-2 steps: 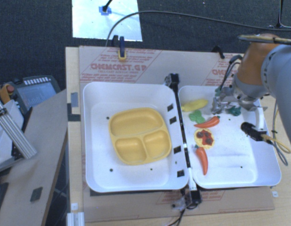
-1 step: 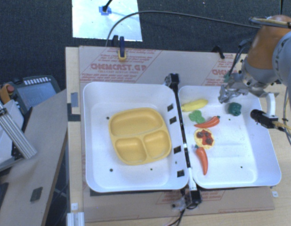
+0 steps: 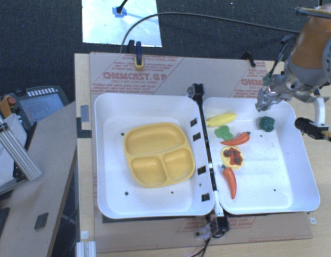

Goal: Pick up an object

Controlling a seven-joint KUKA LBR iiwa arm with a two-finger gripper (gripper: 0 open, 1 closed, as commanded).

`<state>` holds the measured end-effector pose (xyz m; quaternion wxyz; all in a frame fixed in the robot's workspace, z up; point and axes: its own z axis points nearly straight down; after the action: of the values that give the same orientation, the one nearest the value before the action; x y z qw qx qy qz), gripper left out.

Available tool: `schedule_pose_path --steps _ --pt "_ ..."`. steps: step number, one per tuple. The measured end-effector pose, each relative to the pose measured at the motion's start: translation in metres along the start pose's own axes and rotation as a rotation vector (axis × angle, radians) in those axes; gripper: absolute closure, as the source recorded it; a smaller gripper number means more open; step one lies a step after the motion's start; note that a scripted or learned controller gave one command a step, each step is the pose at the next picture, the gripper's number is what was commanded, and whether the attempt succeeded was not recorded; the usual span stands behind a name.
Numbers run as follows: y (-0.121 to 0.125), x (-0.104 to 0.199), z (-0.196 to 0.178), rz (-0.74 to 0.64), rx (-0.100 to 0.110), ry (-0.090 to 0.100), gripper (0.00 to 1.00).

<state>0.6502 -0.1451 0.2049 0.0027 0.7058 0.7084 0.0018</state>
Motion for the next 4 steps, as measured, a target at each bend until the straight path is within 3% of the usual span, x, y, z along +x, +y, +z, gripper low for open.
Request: schedule_pose_path --steps 1,3,4 --pt "0.001 -0.005 -0.045 -0.001 0.001 0.0 1.0" --pt "-0.015 0.083 -0.03 -0.004 0.006 0.002 1.0" --pt "-0.03 0.142 -0.033 -0.005 0.006 0.003 1.0"
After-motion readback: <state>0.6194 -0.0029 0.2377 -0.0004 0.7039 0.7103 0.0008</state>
